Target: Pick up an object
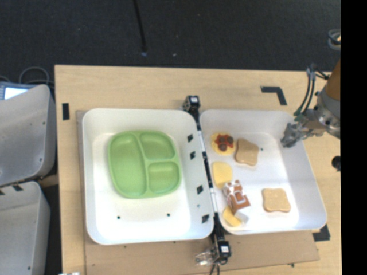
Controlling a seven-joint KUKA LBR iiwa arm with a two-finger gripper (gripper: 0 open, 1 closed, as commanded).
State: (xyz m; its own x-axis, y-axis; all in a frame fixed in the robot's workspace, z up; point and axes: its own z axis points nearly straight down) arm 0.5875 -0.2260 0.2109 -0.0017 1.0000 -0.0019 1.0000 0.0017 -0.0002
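Note:
The right bin (304, 179) holds several toy foods. A round yellow piece with red bits (222, 143) lies at its back left, with a tan bread slice (247, 152) beside it. Below them sit a yellow slab (222, 172), a brown and white block (236, 195), a pale yellow wedge (230, 217) and another toast slice (276, 200). My gripper (291, 136) hangs over the bin's back right edge, apart from all the foods. Nothing shows between its fingers.
The left bin (97, 211) bears a green divided plate (143, 163). A black clip (191, 102) sits at the back where the bins meet, another (221, 248) at the front. Grey equipment (23, 130) stands at the far left, off the bench.

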